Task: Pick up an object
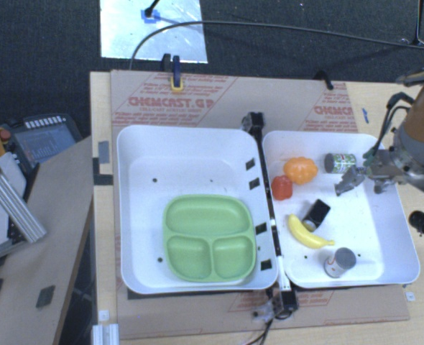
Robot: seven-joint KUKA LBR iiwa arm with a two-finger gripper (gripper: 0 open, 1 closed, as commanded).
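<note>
Objects lay loose in the right bin [395, 261]: an orange [300, 169], banana [309, 233], black block [316, 213] and small can [339, 162]. Above the bin's upper right, beside the can, the end effector [357, 178] hung with fingers apart, gripping nothing, probably poised to descend.

Wooden bench [219, 92], printed cardboard sheet [197, 99] on it, two white bins [136, 192] side by side

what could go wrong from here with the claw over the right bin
The claw hangs beside the small can near the right bin's back wall, so closing off-centre may roll it away. The orange and red object sit close together, so a grasp there could nudge both.
</note>
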